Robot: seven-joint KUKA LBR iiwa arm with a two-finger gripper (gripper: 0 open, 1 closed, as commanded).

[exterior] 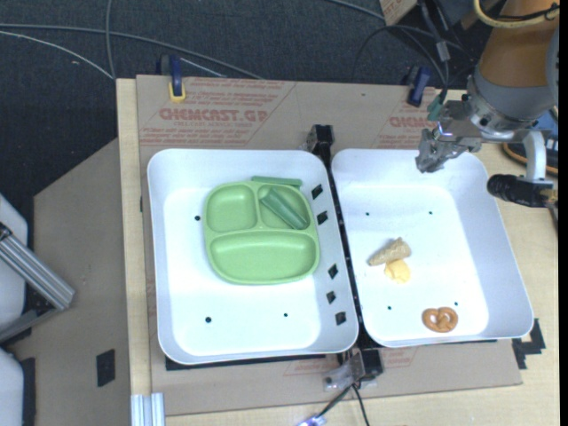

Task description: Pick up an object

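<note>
The right-hand bin (497, 238) serves as the reference here. The gripper (432, 160) hangs over that bin's far rim, close to its far left corner, carried by the grey arm (515, 60) whose orange band sits above the wrist. Nothing is seen between its tips, and whether it is open or closed cannot be told from this slanted view. Well inside the right-hand bin, near its middle, lies a pale wedge-shaped piece (389, 252), and touching it on the near side is a small yellow piece (398, 272). Nearer the bin's front right corner, well apart from those two, lies a brown pretzel (440, 319). All three rest flat on the bin floor, well apart from the gripper. Just beside the right-hand bin, on its left, sits the left-hand bin (177, 309), the two rims meeting along a line of black clips. In that neighbouring bin lies a green divided plate (257, 256), and a darker green piece (286, 206) rests in the plate's far compartment on the side toward the right-hand bin.
</note>
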